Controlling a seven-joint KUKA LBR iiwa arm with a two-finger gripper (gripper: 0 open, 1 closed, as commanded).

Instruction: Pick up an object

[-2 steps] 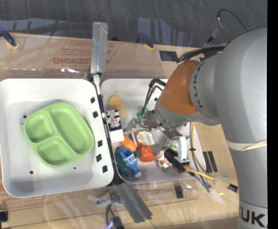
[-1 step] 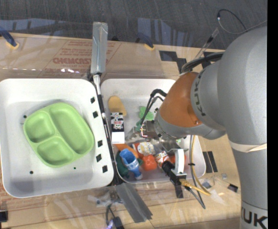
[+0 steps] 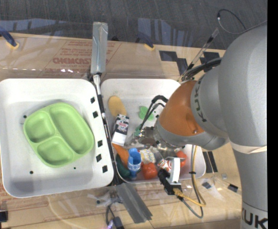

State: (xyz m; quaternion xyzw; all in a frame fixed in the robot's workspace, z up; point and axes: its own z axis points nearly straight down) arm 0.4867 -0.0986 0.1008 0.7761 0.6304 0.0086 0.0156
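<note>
Grey arm (image 3: 234, 94) low over the crowded right bin (image 3: 129, 85), jaws' state hidden

Red print on the clear plastic sheet (image 3: 67, 56) behind the left bin: "CHEMCAS", cut off by the grey taped strip (image 3: 99, 46). Smaller lines above it too small to read. White "KU" on the arm's grey base (image 3: 253, 217), bottom right corner.

arm (image 3: 210, 113) reaches into cluttered right bin (image 3: 129, 86); green tray (image 3: 58, 133) in left bin (image 3: 5, 128).
</note>
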